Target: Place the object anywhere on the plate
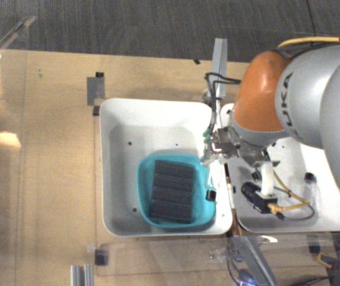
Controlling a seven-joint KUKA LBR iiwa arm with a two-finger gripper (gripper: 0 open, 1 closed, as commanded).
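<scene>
Lowest in the frame of what matters to me is the teal plate (pixel 142 186), sitting in the lower right part of the left bin (pixel 113 154). The dark ribbed block (pixel 173 189) lies flat on it, well inside the rim and roughly centred. By my reading the placing is done, so the step in hand is getting clear without disturbing it.

The gripper (pixel 215 152) hangs at the plate's upper right corner in the frame, over the wall the two bins share. I cannot tell whether it is open or closed, as the wrist hides it from here. I would lift straight up before any sideways travel. The plate's right rim is just beside the tool, and a brush could drag the plate or shift the block.

Further up and right, the grey arm (pixel 322 88) with its orange band (pixel 262 97) covers much of the right bin (pixel 328 216).

The bins rest on a pale wooden bench (pixel 39 177), smooth, with a bright patch of glare at the left edge of the frame. A small bracket (pixel 95 88) stands at the left bin's upper left corner and a grey post (pixel 219 55) behind its upper right. Beyond the bench, the top of the frame is dark grey carpet (pixel 128 11).
</scene>
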